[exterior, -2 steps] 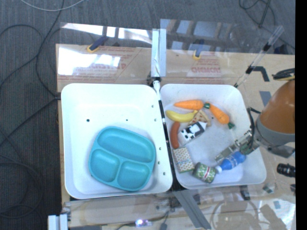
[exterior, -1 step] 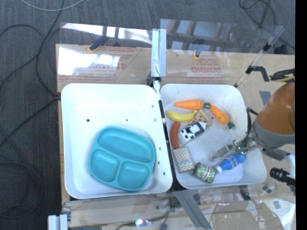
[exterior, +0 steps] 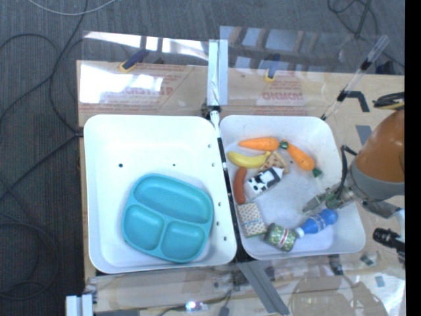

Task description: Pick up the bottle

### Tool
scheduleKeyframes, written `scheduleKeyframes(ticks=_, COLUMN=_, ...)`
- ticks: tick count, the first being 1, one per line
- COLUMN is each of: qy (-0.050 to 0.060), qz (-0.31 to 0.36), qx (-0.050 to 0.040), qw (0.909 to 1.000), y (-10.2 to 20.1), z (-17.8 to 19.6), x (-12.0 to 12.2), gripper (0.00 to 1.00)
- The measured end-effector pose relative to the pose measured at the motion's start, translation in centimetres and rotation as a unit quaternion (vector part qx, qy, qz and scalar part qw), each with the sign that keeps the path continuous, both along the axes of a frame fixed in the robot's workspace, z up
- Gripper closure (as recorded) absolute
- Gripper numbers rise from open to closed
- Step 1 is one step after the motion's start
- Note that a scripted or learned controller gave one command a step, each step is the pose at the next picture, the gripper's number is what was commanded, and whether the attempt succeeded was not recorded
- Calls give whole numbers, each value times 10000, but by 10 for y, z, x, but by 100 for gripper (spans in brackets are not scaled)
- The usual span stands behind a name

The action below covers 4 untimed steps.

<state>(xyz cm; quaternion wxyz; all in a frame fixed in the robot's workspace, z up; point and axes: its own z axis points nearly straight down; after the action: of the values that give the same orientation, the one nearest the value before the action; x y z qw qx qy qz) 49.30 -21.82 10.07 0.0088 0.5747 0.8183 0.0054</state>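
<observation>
bottle (exterior: 318, 222) near right bin (exterior: 342, 239) front-right wall | fingers (exterior: 322, 201) just above, grip unclear | bin centre bare

A grey robot arm (exterior: 378, 183) with a broad orange band above its wrist ends in a slim metal gripper (exterior: 320, 203).

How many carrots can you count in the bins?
2. One carrot lies near the back of the right bin, above the banana. The other carrot lies slanted just to its right. More could be hidden under the pile.
</observation>
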Motion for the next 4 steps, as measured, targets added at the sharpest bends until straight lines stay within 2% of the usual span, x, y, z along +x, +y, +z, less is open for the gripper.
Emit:
scheduleKeyframes(ticks=1, qy=4, qz=0, qx=3, qw=10000, y=0, z=0, x=0, gripper=0)
scheduleKeyframes(ticks=2, qy=107, qz=-232, qx=6, qw=9997, y=30, z=72, x=-9, gripper=0)
scheduleKeyframes(ticks=3, qy=108, qz=-232, qx=7, qw=9997, y=30, z=72, x=-9, gripper=0)
scheduleKeyframes(ticks=4, qy=110, qz=-708, qx=8, qw=9974, y=-5, z=95, x=-9, gripper=0)
